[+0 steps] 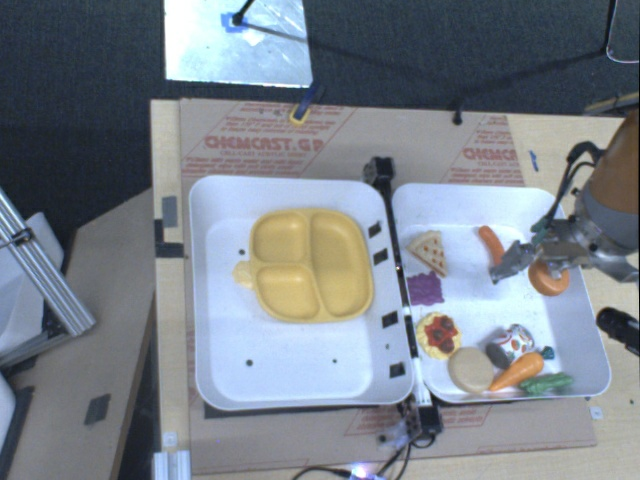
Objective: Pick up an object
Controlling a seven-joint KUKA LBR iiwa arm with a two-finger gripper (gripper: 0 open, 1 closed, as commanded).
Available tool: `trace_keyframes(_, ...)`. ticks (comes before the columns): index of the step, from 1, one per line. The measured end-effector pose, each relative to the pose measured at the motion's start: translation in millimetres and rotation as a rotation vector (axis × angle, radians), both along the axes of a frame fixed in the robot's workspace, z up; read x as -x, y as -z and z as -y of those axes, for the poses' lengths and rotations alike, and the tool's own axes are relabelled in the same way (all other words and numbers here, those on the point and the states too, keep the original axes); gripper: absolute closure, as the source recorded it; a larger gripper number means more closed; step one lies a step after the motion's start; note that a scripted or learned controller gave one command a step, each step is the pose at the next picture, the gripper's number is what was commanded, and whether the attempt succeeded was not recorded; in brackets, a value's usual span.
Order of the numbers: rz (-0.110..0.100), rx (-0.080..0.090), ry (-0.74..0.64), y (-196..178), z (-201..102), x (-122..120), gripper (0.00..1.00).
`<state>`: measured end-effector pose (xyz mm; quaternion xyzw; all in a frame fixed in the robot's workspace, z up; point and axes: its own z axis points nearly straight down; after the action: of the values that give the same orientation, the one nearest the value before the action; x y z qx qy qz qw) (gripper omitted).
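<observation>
The right bin [470, 203] holds several toy foods: a waffle wedge [428, 252], a red sausage [489, 243], a purple piece [425, 289], a small pizza [438, 334], a beige disc [469, 370], a carrot [518, 370] with green leaves, a round patterned ball [511, 343] and an orange piece [549, 279]. My gripper [512, 262] hangs over the right side of this bin, just right of the sausage and beside the orange piece. I see nothing held between its fingers.
The left bin [215, 298] carries a yellow divided plate [303, 266]. A black clip divider [392, 268] runs between the bins. The arm comes in from the right over the right bin's edge. A shiny metal sheet [238, 28] lies beyond the bench.
</observation>
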<state>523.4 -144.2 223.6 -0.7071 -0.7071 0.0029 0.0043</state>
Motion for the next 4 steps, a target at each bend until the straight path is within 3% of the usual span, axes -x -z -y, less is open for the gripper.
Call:
trace_keyframes(1, 0.011, 0.002, -0.003, -6, 0, -3, 0.0)
trace_keyframes(3, 0.006, 0.001, -0.001, 119, 0, -6, 0.0)
trace_keyframes(4, 0.018, 0.003, -0.001, 134, 0, -9, 0.0)
